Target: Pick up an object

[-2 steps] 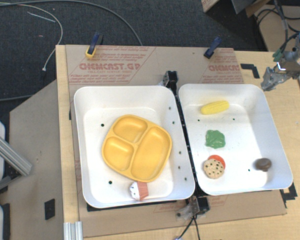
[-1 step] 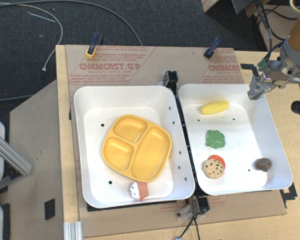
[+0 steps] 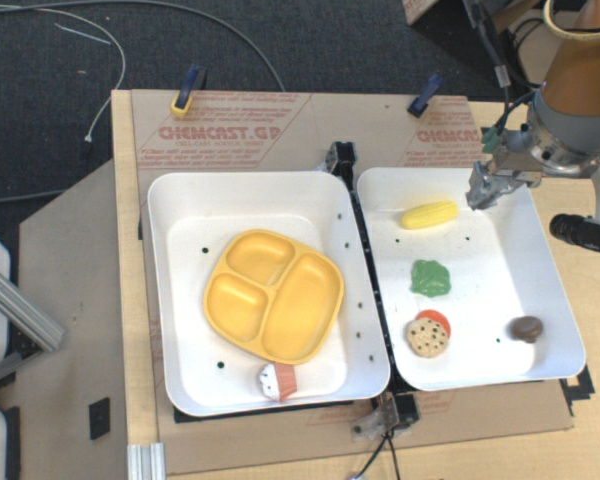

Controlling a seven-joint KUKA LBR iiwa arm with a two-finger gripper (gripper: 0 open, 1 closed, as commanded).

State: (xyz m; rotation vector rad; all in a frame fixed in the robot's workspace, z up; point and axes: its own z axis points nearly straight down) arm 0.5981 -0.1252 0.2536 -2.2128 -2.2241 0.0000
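Note:
In the right bin [image 3: 550,268] lie a yellow corn cob [image 3: 429,214] near the back, a green leafy piece [image 3: 430,278] in the middle, a round cookie with a red edge [image 3: 427,335] toward the front, and a small brown lump [image 3: 525,329] at the front right. My gripper [image 3: 485,190] hangs over the back of the right bin, just right of the corn cob and apart from it. Nothing shows between its fingers.
The left bin [image 3: 175,268] holds a yellow three-compartment plate [image 3: 273,294] and a small white and pink object [image 3: 277,380] by its front edge. Blue clamps [image 3: 188,89] [image 3: 425,95] grip the cardboard at the back. Cables cross the dark floor behind.

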